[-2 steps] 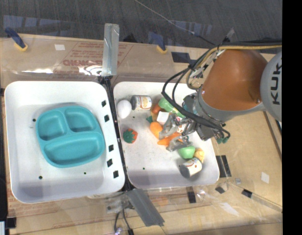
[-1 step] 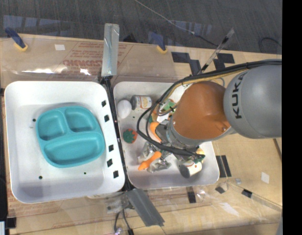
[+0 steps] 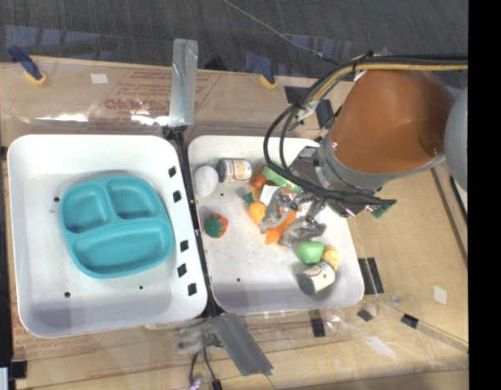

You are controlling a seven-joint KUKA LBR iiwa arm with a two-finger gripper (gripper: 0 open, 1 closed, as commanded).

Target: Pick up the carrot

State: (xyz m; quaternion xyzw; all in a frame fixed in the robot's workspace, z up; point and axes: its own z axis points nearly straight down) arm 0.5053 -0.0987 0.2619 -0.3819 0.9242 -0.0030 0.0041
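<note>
Nearest, a small can point(image 3: 317, 278) lies untouched; end effector point(image 3: 292, 218) sits spread over the carrot point(image 3: 276, 227), grasp not yet made.

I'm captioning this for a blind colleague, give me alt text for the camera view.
A grey and orange robot arm reaches from the right, its gripper down among toy foods in the right bin, over the carrot. Nearby lie a strawberry, a green apple and two small cans. The left bin holds a teal divided plate.

Two white bins point(image 3: 23, 218), one teal tray point(image 3: 116, 226), two cans point(image 3: 234, 170).
</note>
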